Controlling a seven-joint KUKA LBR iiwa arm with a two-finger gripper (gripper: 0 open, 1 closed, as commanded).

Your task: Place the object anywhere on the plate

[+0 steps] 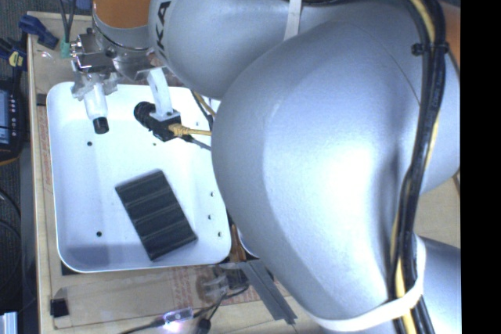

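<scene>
- Fingers (97, 105) hang over the far left corner of the white bin (74, 192). From this slant I cannot tell whether they stand wide or narrow.
- The black ribbed slab (155, 213) lies flat and askew on the same bin's floor. It is well apart from the fingers, nearer the front rim.
- The grey arm (337, 137) covers the view's right side.

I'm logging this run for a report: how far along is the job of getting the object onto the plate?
Done: nothing yet. The black ribbed rectangular block lies flat in the left white bin. In hand: the gripper is near that bin's upper-left corner in the view, apart from the block. Left: picking the block up and setting it on the plate.
</scene>
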